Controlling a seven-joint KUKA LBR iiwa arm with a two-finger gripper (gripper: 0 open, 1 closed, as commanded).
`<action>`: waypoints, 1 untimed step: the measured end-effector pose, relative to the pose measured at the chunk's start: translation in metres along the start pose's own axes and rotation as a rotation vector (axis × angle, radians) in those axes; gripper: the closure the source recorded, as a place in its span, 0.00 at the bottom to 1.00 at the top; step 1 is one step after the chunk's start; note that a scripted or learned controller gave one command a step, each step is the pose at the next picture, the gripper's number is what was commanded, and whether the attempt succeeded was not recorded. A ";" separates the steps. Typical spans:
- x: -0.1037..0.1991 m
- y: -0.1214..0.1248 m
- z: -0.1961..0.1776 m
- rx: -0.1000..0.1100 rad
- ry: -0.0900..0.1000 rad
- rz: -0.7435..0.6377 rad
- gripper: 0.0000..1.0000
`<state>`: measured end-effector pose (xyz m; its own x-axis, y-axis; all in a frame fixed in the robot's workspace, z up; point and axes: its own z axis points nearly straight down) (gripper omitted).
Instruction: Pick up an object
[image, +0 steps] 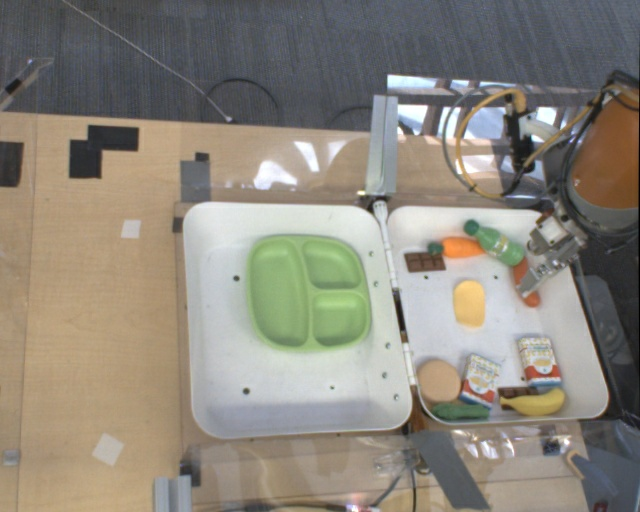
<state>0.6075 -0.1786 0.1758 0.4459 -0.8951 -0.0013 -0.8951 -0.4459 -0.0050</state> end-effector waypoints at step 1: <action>-0.077 -0.107 -0.050 0.004 -0.002 -0.031 1.00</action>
